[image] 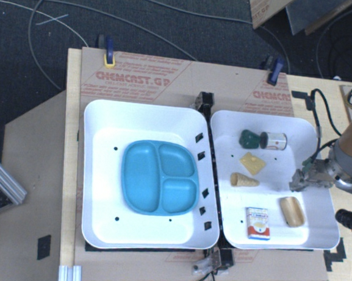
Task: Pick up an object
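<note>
The right bin point(314, 237) holds several small objects: a green-capped clear bottle point(262, 139) lying on its side at the back, a yellow wedge point(253, 163), a tan cone point(244, 181), a brown bread roll point(292, 211) and a small red and white box point(257, 223) near the front. My gripper point(301, 178) hangs low over the bin's right side, just above and behind the bread roll and right of the cone. I see nothing held in it.
The left bin point(103, 130) holds a blue divided plate point(160, 177). A row of black clips point(203, 170) runs along the seam between the bins. The arm point(351, 155) enters over the right bin's rim. Cables lie beyond the bench's back edge.
</note>
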Tool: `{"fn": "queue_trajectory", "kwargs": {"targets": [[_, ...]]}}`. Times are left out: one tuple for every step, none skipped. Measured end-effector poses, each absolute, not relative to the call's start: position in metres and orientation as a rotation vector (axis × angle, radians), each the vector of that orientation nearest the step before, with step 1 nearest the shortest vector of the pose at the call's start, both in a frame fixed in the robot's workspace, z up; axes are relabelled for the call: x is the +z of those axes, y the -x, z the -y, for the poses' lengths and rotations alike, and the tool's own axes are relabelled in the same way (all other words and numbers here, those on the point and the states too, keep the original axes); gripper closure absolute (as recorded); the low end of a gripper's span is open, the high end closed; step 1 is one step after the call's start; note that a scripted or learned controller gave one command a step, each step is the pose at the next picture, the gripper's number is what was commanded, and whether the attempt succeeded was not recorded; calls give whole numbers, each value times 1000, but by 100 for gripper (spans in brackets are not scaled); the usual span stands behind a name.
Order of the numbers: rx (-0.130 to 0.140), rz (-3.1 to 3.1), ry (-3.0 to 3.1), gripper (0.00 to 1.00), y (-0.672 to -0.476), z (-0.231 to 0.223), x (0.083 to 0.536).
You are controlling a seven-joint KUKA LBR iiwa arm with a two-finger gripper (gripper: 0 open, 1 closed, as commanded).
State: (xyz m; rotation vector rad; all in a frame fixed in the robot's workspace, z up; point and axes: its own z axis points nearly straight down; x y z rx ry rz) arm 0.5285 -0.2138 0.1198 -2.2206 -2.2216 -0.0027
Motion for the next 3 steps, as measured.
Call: {"fn": "queue_trajectory", "kwargs": {"targets": [[-3,2224,2223,100,-519,211,172],[-5,2227,2225,100,-521,212,226],[-3,2228,2215,100,-542,163,216]]}}
